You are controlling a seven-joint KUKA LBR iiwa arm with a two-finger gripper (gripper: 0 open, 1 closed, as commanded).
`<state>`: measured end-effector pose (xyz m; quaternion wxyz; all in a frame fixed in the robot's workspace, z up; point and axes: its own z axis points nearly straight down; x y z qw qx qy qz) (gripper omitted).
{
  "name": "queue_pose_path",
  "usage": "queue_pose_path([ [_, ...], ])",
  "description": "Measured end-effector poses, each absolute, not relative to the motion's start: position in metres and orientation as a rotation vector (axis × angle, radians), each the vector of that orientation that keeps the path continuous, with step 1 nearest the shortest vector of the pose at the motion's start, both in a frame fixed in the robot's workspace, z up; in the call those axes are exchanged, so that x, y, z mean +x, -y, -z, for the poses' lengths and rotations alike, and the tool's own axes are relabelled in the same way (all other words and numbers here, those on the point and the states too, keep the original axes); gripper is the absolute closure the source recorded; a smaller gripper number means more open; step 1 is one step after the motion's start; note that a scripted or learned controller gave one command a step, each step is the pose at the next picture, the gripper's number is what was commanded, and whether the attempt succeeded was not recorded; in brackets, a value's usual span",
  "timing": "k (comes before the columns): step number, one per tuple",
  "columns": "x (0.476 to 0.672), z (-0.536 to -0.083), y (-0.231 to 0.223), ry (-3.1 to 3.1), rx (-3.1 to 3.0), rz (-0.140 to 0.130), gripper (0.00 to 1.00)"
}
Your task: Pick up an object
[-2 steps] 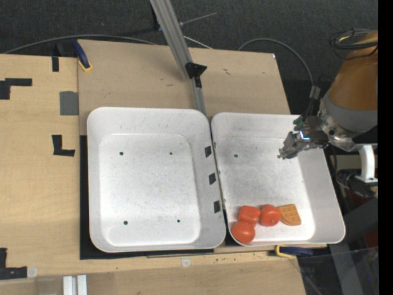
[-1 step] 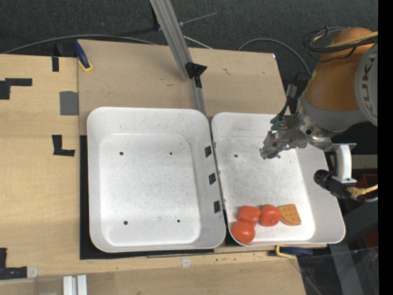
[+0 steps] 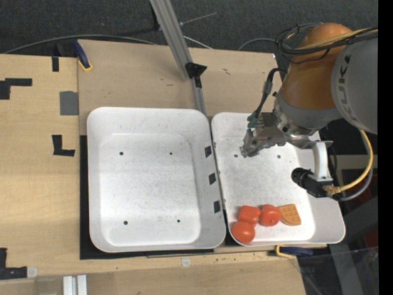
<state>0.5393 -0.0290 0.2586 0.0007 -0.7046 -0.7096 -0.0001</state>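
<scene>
We are hovering our gripper (image 3: 250,147) over the right bin (image 3: 270,174), jaws' spread impossible to tell. Three red tomatoes (image 3: 249,214), likely light and slick, are lying near-edge; we're favouring a grip across one's middle.

Claw (image 3: 249,147) above right bin (image 3: 245,183), three red pieces (image 3: 254,221) and cracker (image 3: 290,214) near front edge
</scene>
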Motion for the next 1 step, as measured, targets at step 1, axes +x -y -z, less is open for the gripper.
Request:
queue_pose_path([
  [1, 0.5491, -0.2415, -0.0252, 2.226, -2.212, -0.004, 1.0],
])
